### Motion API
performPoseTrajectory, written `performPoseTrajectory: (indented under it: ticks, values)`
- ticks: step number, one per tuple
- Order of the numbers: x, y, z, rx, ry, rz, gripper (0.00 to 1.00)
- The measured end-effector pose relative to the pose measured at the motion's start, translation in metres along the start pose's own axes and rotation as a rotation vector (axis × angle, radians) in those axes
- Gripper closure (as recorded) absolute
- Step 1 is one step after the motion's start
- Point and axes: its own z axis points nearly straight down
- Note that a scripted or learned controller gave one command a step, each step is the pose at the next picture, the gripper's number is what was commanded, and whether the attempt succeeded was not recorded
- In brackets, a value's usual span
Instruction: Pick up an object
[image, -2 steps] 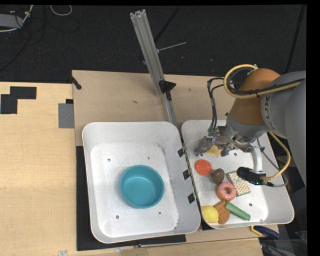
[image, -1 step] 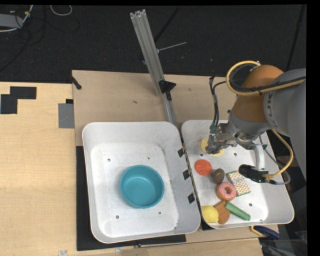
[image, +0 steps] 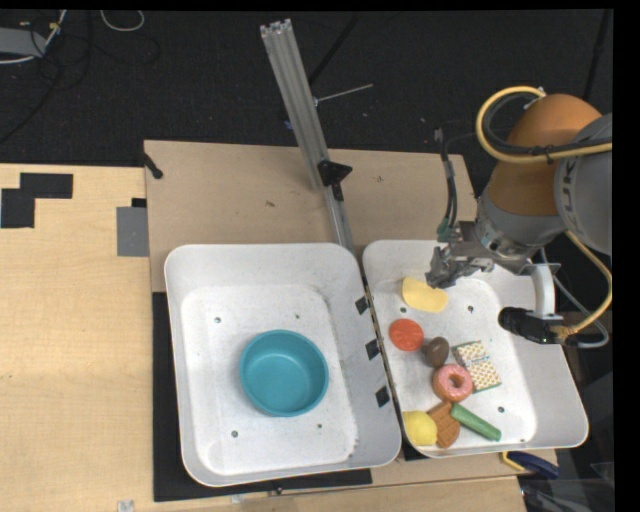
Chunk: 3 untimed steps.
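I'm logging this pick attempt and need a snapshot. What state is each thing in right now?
gripper: low over the right bin's far end, just above the yellow piece
yellow piece: lying flat in the right bin, not gripped
teal bowl: upright in the left bin, nothing visible inside
pink doughnut: lying flat
green stick: lying on its side

Grey arm (image: 590, 190) — orange band, yellow cable

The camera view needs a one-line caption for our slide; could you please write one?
KUKA arm's gripper poised above a yellow piece in the right bin of toy food; teal bowl in the left bin.
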Motion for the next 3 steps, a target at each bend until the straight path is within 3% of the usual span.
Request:
performPoseTrajectory:
  ticks: [2, 3]
  values:
    - [0.005, 0.01, -0.092, 0.002, 0.0, 0.0, 1.0]
    - [0.046, 0.001, -0.083, 0.006, 0.001, -0.003, 1.0]
